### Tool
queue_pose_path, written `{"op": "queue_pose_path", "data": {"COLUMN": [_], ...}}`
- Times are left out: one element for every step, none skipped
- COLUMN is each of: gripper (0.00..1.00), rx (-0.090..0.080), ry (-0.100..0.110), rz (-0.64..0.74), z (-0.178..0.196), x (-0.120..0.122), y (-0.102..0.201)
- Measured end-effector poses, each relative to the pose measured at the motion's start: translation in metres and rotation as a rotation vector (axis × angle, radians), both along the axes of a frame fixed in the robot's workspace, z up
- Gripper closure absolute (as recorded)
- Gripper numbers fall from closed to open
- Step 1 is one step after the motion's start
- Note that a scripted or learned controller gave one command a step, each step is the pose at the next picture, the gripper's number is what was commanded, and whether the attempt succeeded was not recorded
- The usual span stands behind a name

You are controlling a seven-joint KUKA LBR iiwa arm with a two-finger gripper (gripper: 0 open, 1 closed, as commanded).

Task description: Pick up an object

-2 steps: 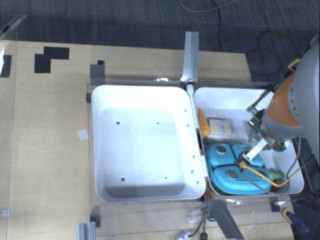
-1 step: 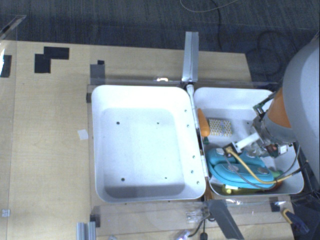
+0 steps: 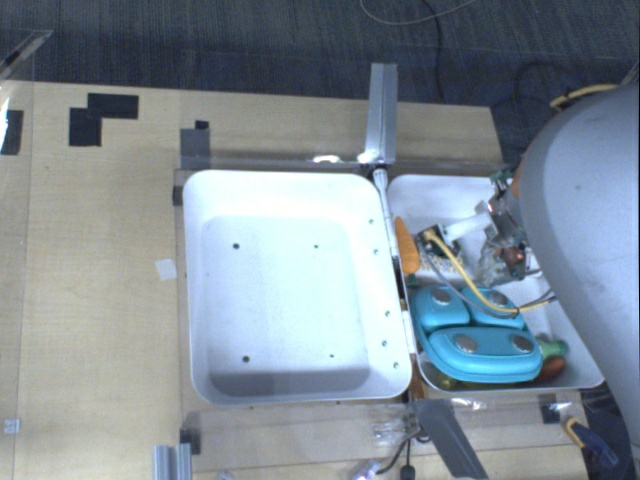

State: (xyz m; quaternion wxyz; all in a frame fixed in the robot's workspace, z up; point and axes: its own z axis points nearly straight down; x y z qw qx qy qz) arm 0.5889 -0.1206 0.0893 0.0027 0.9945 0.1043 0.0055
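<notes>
Hanging over the back half of the right bin point(image 3: 470, 183), my gripper point(image 3: 500, 250) is sitting low among the clutter near that bin's right wall, while my grey arm point(image 3: 590, 238) is covering the bin's right edge. Seen from the one camera above the bench point(image 3: 90, 318), everything worth picking is crowding into this bin. That, I judge, is why I am working here rather than over the left bin point(image 3: 280, 298) alongside.

A large turquoise toy point(image 3: 480, 356) is lying along the front wall, taking up most of that edge. A smaller turquoise piece point(image 3: 440, 308) is resting just behind it, touching it. An orange piece point(image 3: 403, 248) is leaning along the left wall, beside the divide between the two bins. A green and brown thing point(image 3: 553, 356) is sitting wedged in the front right corner, against the large toy.

I cannot tell whether my gripper is spread or pressed together, because its tip is blurring into small parts around it. Nor can I tell whether it is touching or holding anything. Judging by position alone, the turquoise pieces are lying closest to my reach.
</notes>
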Motion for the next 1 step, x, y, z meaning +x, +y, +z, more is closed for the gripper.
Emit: {"op": "queue_pose_path", "data": {"gripper": [1.0], "rx": [0.001], "ry": [0.001], "rz": [-0.001], "z": [0.0], "x": [0.0111], "y": [0.0317]}}
